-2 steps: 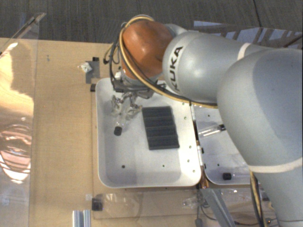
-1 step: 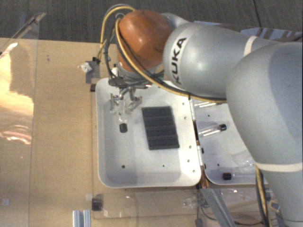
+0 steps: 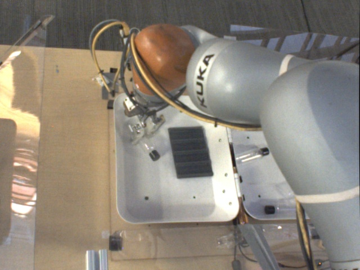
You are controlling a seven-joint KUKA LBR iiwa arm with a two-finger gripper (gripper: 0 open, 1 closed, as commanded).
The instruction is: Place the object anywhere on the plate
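Note:
The plate [image 3: 191, 151] is a black ridged rectangle lying flat in the middle of the left bin [image 3: 169, 207]. A small dark object [image 3: 154, 154] sits on the bin floor just left of the plate's left edge, apart from it. My gripper [image 3: 143, 135] hangs below the orange-banded wrist over the bin's upper left part, just above and left of the small dark object. Its tip comes close to that object, and whether they touch is too small to tell.
The right bin [image 3: 281, 207] holds a thin pen-like item [image 3: 251, 154] near its left wall and a small black piece [image 3: 270, 210] near its front. The big grey arm covers most of that bin. Yellow cables [image 3: 109, 32] loop behind the wrist.

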